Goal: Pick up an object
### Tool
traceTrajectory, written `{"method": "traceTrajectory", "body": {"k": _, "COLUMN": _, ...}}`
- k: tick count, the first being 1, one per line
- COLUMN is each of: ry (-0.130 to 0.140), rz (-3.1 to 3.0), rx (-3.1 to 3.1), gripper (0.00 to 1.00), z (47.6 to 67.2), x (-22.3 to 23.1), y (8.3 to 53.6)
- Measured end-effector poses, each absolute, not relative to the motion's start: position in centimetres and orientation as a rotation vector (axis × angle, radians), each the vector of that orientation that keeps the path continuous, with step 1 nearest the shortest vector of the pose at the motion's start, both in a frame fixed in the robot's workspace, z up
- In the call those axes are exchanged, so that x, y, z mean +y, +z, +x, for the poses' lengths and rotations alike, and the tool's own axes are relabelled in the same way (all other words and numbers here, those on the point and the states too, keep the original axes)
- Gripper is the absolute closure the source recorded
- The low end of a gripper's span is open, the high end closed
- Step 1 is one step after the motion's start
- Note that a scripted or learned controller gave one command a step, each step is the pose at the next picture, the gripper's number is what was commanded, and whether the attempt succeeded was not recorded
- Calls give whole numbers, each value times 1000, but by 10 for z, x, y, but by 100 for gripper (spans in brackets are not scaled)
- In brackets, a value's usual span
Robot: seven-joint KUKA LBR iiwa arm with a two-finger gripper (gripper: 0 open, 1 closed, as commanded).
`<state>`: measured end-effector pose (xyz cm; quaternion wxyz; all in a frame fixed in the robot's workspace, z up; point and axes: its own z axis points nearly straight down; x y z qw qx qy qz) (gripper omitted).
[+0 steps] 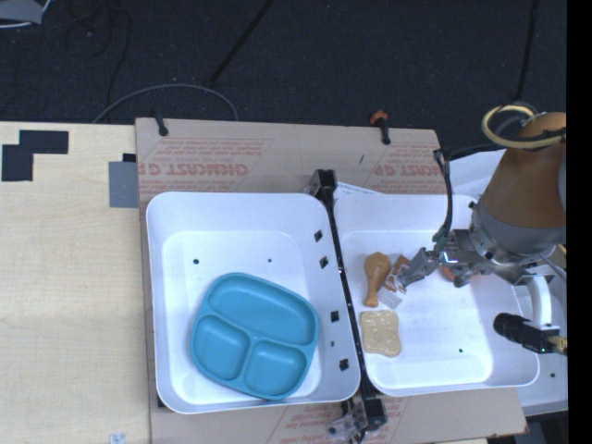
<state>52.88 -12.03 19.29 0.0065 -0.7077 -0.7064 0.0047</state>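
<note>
2 white bins sit side by side on the bench: the left bin (176,248) holds a blue divided plate (254,334) in its lower half, and the right bin (435,359) holds a toy chicken drumstick (375,276) and a tan slice of toast (380,332) near its left wall. The gripper (407,273) reaches in from the right of the frame and sits just beside the drumstick, over a small brown and white object (398,277). Whether its fingers are apart or together cannot be told at this size.

floor (277,44): dark, cables trailing | bench (65,294): pale wood; cardboard sheet (277,155) lying on it
</note>
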Motion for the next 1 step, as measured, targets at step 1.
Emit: {"method": "traceTrajectory", "body": {"k": 1, "ry": 2, "rz": -2220, "rx": -2221, "gripper": 0, "z": 532, "x": -121, "y": 200}}
